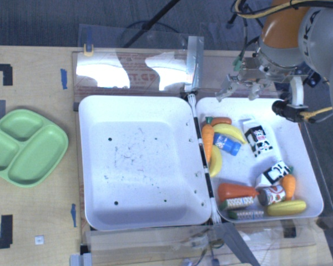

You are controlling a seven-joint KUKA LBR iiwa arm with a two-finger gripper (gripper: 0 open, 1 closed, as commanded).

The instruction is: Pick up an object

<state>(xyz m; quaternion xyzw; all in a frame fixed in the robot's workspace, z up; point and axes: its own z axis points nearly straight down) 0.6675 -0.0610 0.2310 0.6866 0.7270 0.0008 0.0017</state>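
The end effector [241,87] hovers with fingers spread and nothing between them above the right bin's [311,165] far rim, seemingly poised to descend onto the toys [227,143].

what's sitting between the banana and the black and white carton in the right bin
A small blue packet lies there in the camera view, resting against the banana and apart from the carton, with bare bin floor on the carton's side.

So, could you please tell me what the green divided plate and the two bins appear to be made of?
Green divided plate: probably moulded plastic, matte, given its even colour and soft rounded compartment edges. Left bin and right bin: seemingly thin formed white plastic, faintly speckled, slightly glossy, with rounded corners.
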